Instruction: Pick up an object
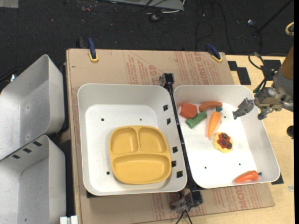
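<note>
The right bin point(261, 139) holds several toy foods. A red block point(188, 109), a green piece point(196, 120) and an orange-red sausage point(210, 106) lie at its far left. A carrot point(213, 123) lies just below them, and a yellow tart with red berries point(223, 142) sits mid-bin. A red-orange pepper point(246, 176) rests at the near right corner. My gripper point(252, 111) hangs over the bin's far right side, open, with nothing between its fingers. It is to the right of the carrot and apart from every item.
The left bin point(93, 125) contains a yellow divided plate point(139, 154). A black divider point(176, 134) runs between the bins. Two spare white bins point(28, 125) lie off the bench at the left. Cables trail near the arm at the right.
</note>
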`<state>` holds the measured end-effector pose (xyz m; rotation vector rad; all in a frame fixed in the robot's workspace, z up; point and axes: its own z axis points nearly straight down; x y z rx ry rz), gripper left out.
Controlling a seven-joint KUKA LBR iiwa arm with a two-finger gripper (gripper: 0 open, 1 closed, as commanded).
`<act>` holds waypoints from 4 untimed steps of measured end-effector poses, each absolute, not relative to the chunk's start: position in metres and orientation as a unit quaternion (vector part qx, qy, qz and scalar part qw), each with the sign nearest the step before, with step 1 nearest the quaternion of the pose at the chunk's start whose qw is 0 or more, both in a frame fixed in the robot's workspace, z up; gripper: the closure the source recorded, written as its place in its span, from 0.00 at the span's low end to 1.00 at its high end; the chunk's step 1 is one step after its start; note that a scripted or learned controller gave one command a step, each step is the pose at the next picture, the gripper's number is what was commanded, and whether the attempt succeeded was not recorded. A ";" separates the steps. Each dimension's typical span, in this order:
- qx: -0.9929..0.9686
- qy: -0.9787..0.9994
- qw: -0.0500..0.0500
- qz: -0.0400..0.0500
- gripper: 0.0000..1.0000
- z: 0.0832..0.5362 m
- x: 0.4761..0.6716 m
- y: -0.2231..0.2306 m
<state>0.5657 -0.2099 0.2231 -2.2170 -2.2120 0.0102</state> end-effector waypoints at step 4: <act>-0.707 -0.707 0.001 0.000 0.00 0.091 0.564 -0.206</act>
